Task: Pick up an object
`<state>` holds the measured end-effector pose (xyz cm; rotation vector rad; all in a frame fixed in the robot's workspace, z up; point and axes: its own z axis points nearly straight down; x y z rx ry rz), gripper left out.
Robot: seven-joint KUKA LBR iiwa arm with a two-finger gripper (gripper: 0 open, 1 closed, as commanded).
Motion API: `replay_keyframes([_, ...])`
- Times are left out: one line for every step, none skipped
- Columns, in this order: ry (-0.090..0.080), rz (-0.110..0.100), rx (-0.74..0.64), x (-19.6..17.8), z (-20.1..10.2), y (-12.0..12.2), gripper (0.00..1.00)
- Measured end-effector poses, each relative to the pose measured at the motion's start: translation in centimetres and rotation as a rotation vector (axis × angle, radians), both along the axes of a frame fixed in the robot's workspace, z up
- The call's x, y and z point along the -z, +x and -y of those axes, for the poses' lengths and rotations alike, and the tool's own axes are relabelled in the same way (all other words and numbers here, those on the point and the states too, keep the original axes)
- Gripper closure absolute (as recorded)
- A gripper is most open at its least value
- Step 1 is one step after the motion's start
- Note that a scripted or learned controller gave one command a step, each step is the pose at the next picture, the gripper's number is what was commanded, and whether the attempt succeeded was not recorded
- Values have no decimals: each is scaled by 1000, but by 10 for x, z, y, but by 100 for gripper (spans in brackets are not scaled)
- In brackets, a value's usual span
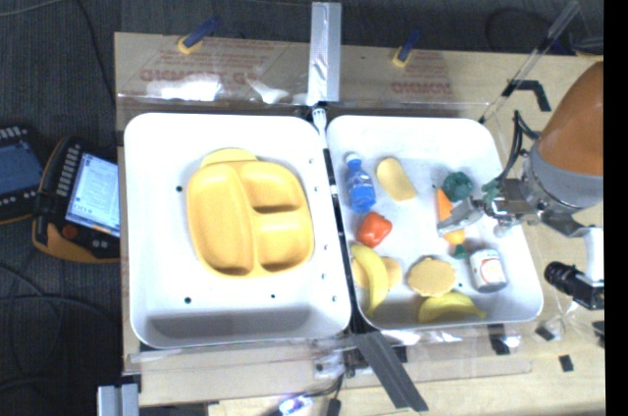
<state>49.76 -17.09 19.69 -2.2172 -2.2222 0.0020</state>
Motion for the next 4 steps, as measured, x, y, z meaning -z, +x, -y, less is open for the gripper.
replay_keyframes([-4,12,-136,107,10,37,0])
replay_keyframes([-5,15,-425,107,33,46,0])
replay_keyframes([-3,4,-545,94,49,70,0])
replay_keyframes([2,8,-546,86,47,71,100])
